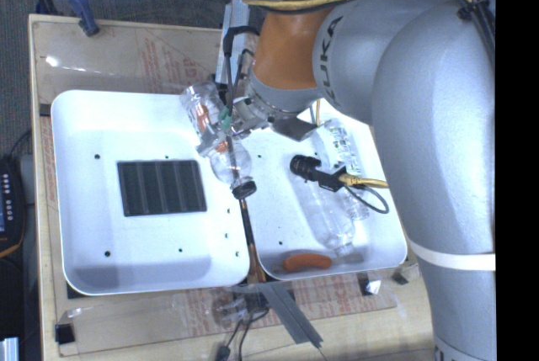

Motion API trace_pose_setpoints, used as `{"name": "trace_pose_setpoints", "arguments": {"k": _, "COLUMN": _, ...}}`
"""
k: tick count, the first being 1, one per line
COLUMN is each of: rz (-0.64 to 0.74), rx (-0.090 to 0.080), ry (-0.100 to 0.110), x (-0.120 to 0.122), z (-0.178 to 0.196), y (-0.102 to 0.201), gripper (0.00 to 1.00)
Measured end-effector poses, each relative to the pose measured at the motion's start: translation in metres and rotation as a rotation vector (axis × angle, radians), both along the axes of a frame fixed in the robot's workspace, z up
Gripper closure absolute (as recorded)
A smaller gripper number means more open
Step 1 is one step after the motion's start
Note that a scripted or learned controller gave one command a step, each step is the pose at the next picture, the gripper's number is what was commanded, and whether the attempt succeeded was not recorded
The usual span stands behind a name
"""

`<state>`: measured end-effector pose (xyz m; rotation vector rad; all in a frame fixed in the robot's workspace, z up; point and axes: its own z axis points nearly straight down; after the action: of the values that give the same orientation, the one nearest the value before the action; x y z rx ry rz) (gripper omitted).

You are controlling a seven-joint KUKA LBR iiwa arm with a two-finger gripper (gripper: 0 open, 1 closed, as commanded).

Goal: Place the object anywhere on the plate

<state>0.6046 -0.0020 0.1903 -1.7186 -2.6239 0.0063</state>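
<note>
Bench [126, 52]: plate [162, 187], clear bottle [333, 216], orange piece [307, 262]

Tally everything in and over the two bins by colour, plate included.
Clear bottles: 2
Orange item: 1
Dark ribbed plate: 1
Total: 4

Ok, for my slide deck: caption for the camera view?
Arm by a clear bottle at the bins' divide; dark plate left, second bottle and orange item right.
</note>
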Motion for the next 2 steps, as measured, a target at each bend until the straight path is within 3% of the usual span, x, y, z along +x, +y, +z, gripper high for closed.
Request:
{"name": "trace_pose_setpoints", "arguments": {"k": 1, "rz": 0.175, "rx": 0.001, "ry": 0.000, "x": -0.0667, "z": 0.0003, "y": 0.0602, "gripper": 1.00}}
{"name": "trace_pose_setpoints", "arguments": {"k": 2, "rz": 0.175, "rx": 0.001, "ry": -0.001, "x": -0.0664, "z": 0.0007, "y": 0.0599, "gripper": 0.00}}
